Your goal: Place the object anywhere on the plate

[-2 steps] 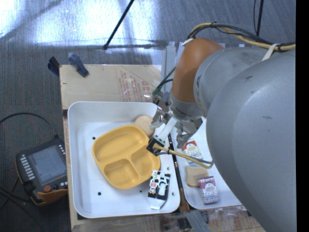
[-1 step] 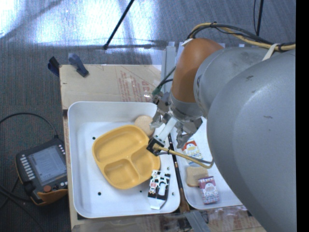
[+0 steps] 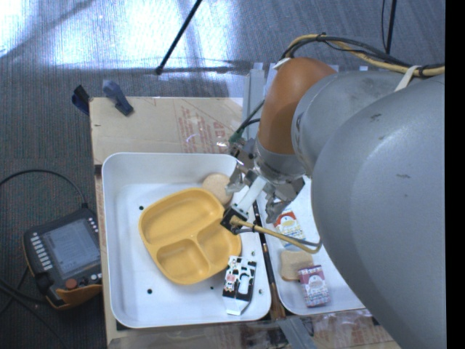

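since the task names no particular obj, my guess is the round tan piece (image 3: 216,186), which lies in the left bin (image 3: 131,297) touching the far right rim of the yellow plate (image 3: 174,224) & just beside the gripper (image 3: 260,198). looks like a bun or biscuit, so prob light, dry & a bit crumbly; i'd take it across its width w/ a gentle squeeze from above, since the plate rim crowds one side. gripper hangs over the plate's right edge, near the walls btwn the bins; can't tell how far the jaws are apart, & no obj shows btwn them. plate has three wells, all bare, so the task looks not yet done. same bin also holds a black-&-white printed packet (image 3: 240,278) lying flat by the plate's near right corner: thin, prob hard to pinch off the bin floor. right bin (image 3: 290,302) holds a small white carton w/ red print (image 3: 289,226), a tan toast-like slice (image 3: 293,264) & a pink-red box (image 3: 314,286), close together, w/ the arm hiding the rest of that bin. both bins sit on a brown tabletop (image 3: 167,126)
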`<state>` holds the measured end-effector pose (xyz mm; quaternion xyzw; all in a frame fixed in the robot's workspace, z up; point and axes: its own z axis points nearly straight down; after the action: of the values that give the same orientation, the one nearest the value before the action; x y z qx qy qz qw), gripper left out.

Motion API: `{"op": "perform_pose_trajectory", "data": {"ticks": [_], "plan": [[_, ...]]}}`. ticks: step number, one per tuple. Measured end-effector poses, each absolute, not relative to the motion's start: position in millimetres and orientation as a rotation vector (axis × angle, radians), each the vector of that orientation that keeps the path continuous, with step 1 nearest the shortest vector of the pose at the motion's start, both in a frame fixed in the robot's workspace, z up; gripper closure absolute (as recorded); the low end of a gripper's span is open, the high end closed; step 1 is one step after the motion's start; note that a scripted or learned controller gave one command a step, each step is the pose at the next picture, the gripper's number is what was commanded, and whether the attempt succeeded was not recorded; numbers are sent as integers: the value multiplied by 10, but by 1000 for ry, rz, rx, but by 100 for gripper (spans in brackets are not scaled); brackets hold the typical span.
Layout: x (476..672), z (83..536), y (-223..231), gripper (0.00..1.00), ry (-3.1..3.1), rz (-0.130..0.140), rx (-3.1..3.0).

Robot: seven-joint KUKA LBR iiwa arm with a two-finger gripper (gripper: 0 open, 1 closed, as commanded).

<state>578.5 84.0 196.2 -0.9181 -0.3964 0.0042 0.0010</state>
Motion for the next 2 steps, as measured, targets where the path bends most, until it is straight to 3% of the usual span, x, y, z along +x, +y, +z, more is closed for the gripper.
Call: {"op": "perform_pose_trajectory", "data": {"ticks": [2], "plan": [[5785,1962,840,0,-1245,13,-2882]]}}
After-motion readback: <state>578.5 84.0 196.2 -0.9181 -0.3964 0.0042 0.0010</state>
